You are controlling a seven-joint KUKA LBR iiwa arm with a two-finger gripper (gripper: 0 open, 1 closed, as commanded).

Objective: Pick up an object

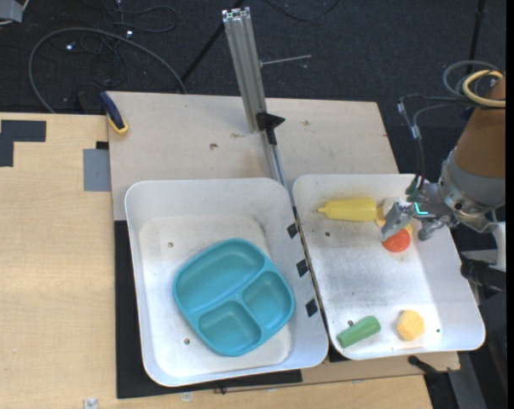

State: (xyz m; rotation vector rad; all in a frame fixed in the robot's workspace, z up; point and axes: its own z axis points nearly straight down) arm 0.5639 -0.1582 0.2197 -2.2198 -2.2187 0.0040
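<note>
Tool [407, 221] just above red object [397, 241] in right bin [461, 335], grip state unclear.

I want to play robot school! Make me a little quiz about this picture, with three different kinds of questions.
1. True or false: the blue divided tray lies in the same bin as the yellow bottle.
2. Which thing lies nearest the gripper? A) the green piece B) the red tomato C) the yellow corn
3. Fill in: the right bin holds ____ things.

Key
1. False. The tray lies alone in the left bin; the bottle is in the right one.
2. B. The tomato lies just below the gripper.
3. Four: bottle, tomato, green piece, corn.
</note>
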